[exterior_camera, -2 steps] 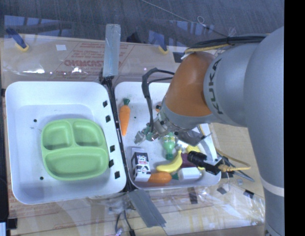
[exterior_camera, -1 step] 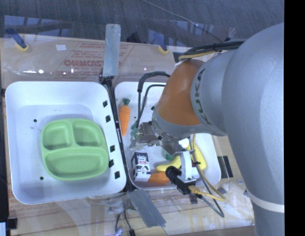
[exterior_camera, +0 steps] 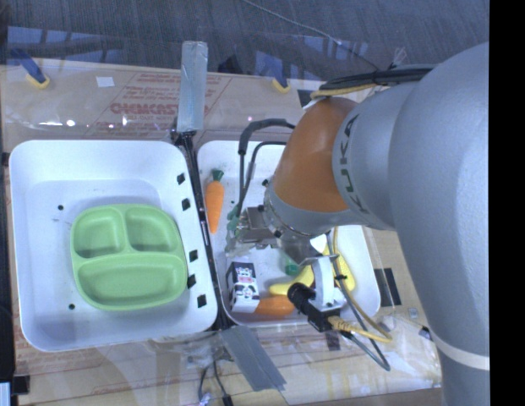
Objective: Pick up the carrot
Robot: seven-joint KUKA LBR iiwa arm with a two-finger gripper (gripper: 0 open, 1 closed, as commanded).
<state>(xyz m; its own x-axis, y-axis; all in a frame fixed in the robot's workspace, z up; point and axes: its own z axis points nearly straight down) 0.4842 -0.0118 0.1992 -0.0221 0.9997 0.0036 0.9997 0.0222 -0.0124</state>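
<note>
Your pincer [exterior_camera: 248, 228] is hanging low in the right-hand shallow white bin [exterior_camera: 224, 157], beneath the grey arm's orange band [exterior_camera: 317, 163], and you cannot tell how wide it is standing. The slim orange carrot with a green top [exterior_camera: 214, 206] is lying just to its left, lengthwise along the bin's left wall. You should be shifting left and closing across its narrow width, minding that wall. The arm is hiding much of this bin; nearer, a small black-and-white box [exterior_camera: 243, 282], an orange lump [exterior_camera: 275, 306] and a yellow piece [exterior_camera: 281, 288] are partly covered and hard to identify.
</note>
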